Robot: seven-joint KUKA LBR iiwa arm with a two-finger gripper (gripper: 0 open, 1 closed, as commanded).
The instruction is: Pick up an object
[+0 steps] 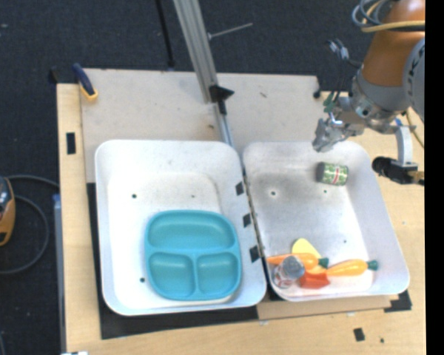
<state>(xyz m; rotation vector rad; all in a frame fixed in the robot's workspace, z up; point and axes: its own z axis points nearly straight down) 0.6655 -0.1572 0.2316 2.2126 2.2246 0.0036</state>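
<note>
Grey two-finger gripper (325,140) poised above the right white bin's (370,198) far edge.

Whether its jaws are parted or closed cannot be told; nothing is seen held. One green cylindrical can (331,173) lies just below it; what seem four small plastic toys (314,265) are clustered at that bin's near edge. One blue compartment tray (192,254) sits in the left white bin (126,176).

We see the gripper (324,140) hanging over the right bin's (311,198) far rim, just beyond a small green can (331,173) lying on that bin's floor. Toy vegetables (318,266) crowd its near edge. Left of that bin, a blue divided tray (193,255) sits in the left bin (133,176).
</note>
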